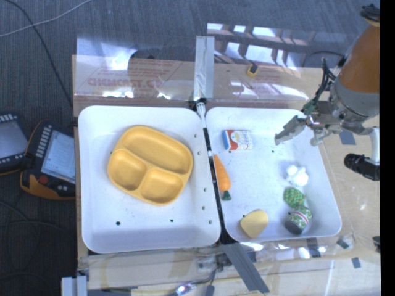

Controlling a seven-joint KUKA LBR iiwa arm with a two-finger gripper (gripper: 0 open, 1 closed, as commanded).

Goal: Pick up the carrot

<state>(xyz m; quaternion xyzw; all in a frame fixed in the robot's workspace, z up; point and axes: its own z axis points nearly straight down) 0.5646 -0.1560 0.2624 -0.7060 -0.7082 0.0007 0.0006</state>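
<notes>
Nearest the camera, along the front of the right bin (pixel 327 224), lie a pale yellow lump (pixel 253 222), perhaps a lemon or a potato, and two green-patterned things (pixel 297 208) whose make is hard to tell. A little further back sits a small white object (pixel 298 175). The carrot (pixel 221 176) lies in the same bin, right against its left wall beside the divide, orange end pointing away and green stalk toward the front; nothing touches it. In the left bin (pixel 99 227) rests a yellow divided plate (pixel 150 163). Further back in the right bin lies a small carton (pixel 237 140) with red and blue print too small to read. Above the far right of that bin hangs the tool (pixel 300 128), well apart from the carrot; its fingers look spread, with nothing between them. By this showing the task is hardly begun: the reach across, the descent, the grasp and the lift are all left. The arm (pixel 364 66) is cut off at the right edge, and glare washes out the clear wall (pixel 259 48) behind the bench.
</notes>
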